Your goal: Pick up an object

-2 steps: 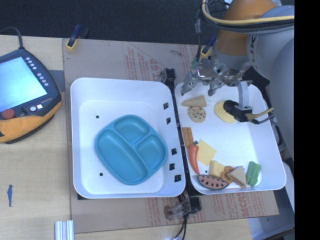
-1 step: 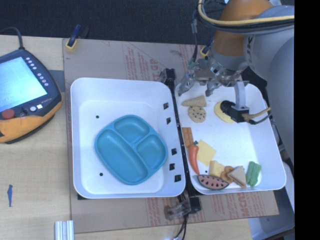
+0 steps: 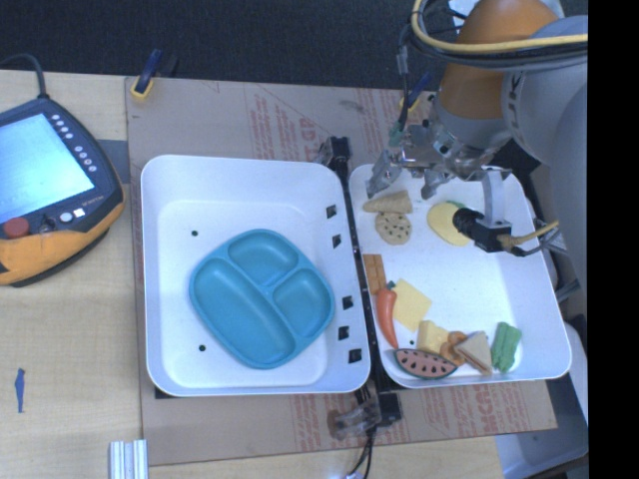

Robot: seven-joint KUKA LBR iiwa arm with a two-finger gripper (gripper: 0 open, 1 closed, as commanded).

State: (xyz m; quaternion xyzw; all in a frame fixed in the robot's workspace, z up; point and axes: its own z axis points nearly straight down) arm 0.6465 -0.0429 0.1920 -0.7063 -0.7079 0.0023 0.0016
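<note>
You've got two shallow white bins (image 3: 160, 267) on the bench. One blue divided plastic plate (image 3: 262, 297) in the left one. In the right: one round chocolate-chip cookie (image 3: 394, 229), one orange toy carrot (image 3: 386, 309), one watermelon slice (image 3: 425, 363), one green pickle-looking piece (image 3: 506, 346), and one yellow flat cheese square (image 3: 411, 303).

On your left, the teach pendant (image 3: 45, 193) with its blue screen and orange underside rests on the wooden tabletop (image 3: 60, 367), well apart from the bins. You see brown cardboard (image 3: 250, 118) spread beneath both bins. A small blue and yellow clip (image 3: 147, 75) sits at the cardboard's far left corner. A blue mark (image 3: 19, 388) lies near the tabletop's left edge, and a pale ribbed strip (image 3: 128, 457) pokes in at the bottom.
</note>
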